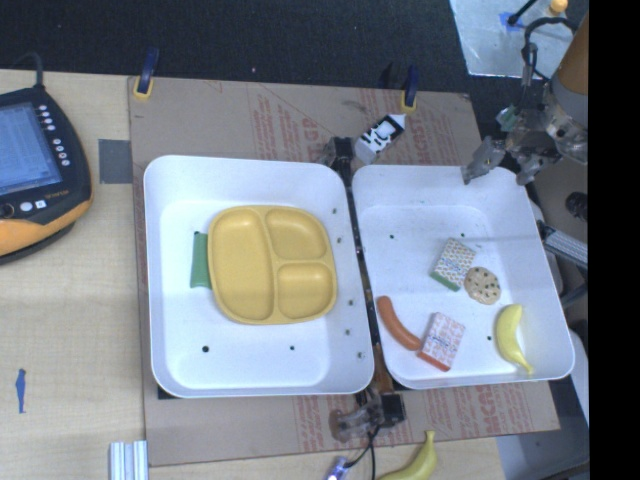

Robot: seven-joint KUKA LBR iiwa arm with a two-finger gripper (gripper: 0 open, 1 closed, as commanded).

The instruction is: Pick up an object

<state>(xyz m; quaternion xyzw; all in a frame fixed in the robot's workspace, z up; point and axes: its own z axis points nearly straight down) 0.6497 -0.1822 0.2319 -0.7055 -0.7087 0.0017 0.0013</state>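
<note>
The right bin (410, 203) holds several small items: a speckled packet (455, 264), a round cookie (482, 285), a yellow banana (512, 336), an orange sausage (398, 325) and a pink-and-white packet (442, 340). My gripper (503, 165) hangs over that bin's far right corner, above and apart from all of them. Its two fingers (479, 160) are spread open with nothing between them.
The left bin (175, 348) carries a yellow divided plate (272, 263) lying over a green piece (200, 260). Outside the bins are a second banana (415, 460) at the front, a black-and-white item (380, 135) at the back, and a control pendant (35, 168) at far left.
</note>
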